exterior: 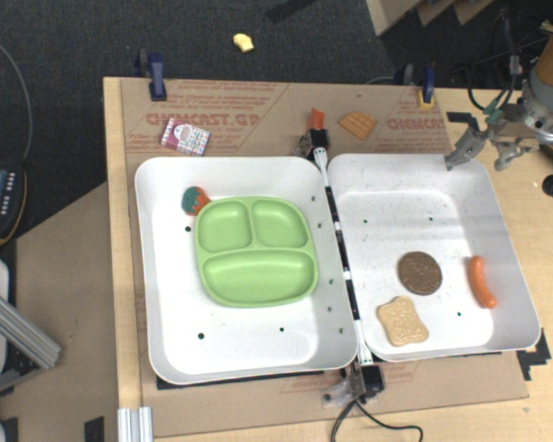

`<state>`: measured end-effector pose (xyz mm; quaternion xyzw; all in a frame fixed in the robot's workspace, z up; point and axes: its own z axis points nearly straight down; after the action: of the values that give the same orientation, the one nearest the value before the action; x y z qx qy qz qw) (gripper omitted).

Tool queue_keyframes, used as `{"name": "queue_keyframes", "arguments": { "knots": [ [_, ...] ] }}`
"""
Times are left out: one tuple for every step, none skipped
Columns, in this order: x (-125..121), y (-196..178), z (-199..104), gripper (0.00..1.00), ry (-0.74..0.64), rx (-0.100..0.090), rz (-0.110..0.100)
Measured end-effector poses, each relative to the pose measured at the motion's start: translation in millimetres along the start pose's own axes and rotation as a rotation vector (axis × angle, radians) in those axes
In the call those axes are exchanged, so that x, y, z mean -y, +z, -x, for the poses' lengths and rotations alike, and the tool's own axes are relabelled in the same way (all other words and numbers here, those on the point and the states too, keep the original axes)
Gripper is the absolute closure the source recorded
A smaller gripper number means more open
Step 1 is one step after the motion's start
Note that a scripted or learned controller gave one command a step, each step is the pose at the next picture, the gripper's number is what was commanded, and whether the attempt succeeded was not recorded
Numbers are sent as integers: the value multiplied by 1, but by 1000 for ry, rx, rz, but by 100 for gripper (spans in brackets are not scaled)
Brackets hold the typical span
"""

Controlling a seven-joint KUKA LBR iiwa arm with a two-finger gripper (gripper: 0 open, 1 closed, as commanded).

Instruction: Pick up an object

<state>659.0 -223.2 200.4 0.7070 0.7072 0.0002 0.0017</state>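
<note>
While claw [484, 153] hovers, cookie [419, 273] well below

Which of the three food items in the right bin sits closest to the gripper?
The orange carrot, by the bin's right wall, lies nearest the gripper; the brown cookie and toast slice lie further left and lower.

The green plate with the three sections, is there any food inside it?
No. All three compartments of the green divided plate are bare. A small red and green object lies just outside its upper left corner, in the left bin. Whatever is beneath the plate is covered.
</note>
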Motion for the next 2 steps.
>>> {"name": "queue_keyframes", "arguments": {
  "knots": [
    [64,51,-39,0,1,-6,-11],
    [90,39,-112,0,-3,-4,-6]
  ]
}}
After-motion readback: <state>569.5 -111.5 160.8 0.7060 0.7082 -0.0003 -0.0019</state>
